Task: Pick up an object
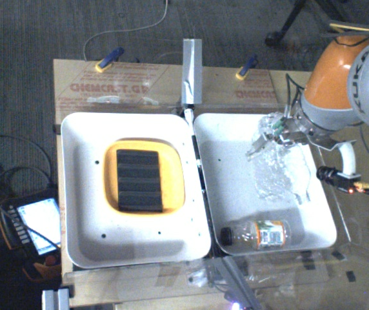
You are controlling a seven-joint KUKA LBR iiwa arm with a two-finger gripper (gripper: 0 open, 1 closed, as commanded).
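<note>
- Gripper point(280, 131) sits at the upper part of the right bin point(223, 192), buried in crumpled clear plastic wrap point(276, 170); grip state cannot be determined.
- Bottle point(257, 234) lies on its side along that bin's front wall, well apart.
- Yellow-and-black block point(143, 177) occupies the left bin point(81, 192).
- Risk: thin film may slip free or snag when raised.

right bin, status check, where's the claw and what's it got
Claw low over right bin, upper right corner, grip unclear. Crumpled clear plastic directly beneath it. Bottle lying against near wall, untouched.
</note>
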